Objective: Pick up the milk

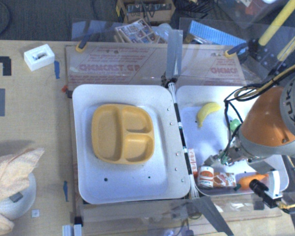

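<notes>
The milk (217,177) is a small white carton with red-orange print, lying on its side against the front wall of the right bin (191,113). My gripper (225,159) hangs low over the right bin, just behind and slightly right of the carton. The arm's orange band (268,126) and grey wrist hide most of the gripper. Nothing can be seen held in it.
A banana (207,112) lies at the back of the right bin, with a green item (234,126) beside the arm. An orange item (246,181) lies right of the milk. A yellow divided plate (122,132) sits in the left bin (83,146). Black cables loop around the arm.
</notes>
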